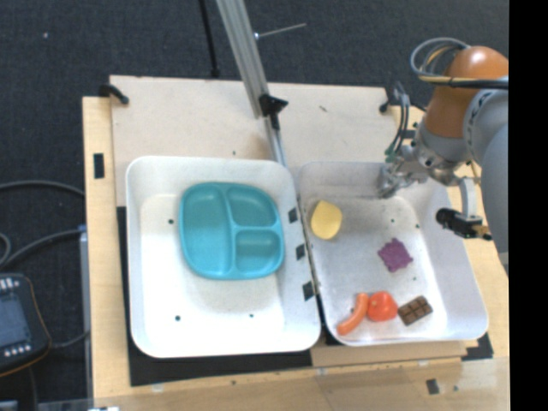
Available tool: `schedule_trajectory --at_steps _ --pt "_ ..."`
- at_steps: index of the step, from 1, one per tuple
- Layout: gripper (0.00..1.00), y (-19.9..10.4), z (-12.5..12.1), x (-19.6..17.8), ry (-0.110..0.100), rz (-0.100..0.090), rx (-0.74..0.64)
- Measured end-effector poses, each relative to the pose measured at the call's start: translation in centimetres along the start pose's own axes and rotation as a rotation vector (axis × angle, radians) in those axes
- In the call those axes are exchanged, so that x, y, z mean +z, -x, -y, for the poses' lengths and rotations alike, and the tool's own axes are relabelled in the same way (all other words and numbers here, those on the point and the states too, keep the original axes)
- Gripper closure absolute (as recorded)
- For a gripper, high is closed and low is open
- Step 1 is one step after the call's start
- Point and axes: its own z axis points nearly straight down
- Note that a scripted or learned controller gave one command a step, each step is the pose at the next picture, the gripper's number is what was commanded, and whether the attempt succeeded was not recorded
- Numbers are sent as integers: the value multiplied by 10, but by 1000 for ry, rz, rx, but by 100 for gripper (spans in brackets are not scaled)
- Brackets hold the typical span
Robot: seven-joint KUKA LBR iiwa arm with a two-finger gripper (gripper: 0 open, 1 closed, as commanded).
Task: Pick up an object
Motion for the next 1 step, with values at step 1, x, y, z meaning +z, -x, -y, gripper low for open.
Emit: schedule_trajectory --at_steps 1 --pt "100 11 -2 -59 3 -4 12"
